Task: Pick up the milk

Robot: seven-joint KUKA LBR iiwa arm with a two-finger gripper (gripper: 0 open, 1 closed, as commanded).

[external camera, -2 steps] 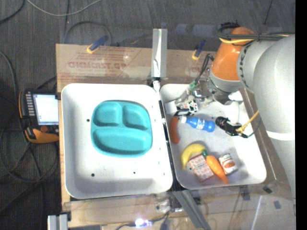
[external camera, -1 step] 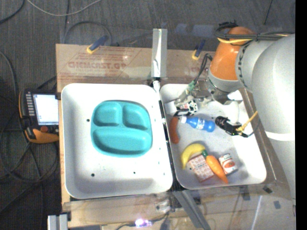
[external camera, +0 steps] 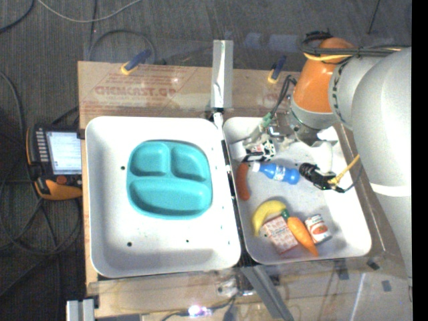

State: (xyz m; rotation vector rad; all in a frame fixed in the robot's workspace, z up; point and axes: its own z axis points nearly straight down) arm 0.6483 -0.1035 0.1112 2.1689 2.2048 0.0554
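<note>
Well, the arm (external camera: 374,112) takes up most of the right side, a broad grey body with its orange band (external camera: 319,79) above the wrist, reaching down over the far end of the right bin. Under it the worktop (external camera: 154,89), a brown board with faded lettering, carries two white bins side by side. The left bin (external camera: 107,246) holds a teal divided tray (external camera: 170,178) sitting roughly in its middle. The right bin (external camera: 354,243) has all the small things. Off the worktop to the left lies an orange and black handset (external camera: 55,160) with a lit screen.

The gripper (external camera: 262,147) hangs low at the far left corner of the right bin, a dark cluster with bits of green and red wiring. How wide the fingers stand I cannot tell, nor whether anything sits between them.

Just beside the gripper, toward the bin's middle, a blue and white bottle (external camera: 275,172) lies on its side. A reddish sausage (external camera: 243,181) lies along the bin's left wall. Nearer the front, a banana (external camera: 266,214) curves next to the milk (external camera: 278,235), a small pinkish carton resting flat on the bin floor, well apart from the gripper. A carrot (external camera: 302,235) lies touching the carton's right side, and a small red can (external camera: 319,228) lies just beyond the carrot.
</note>
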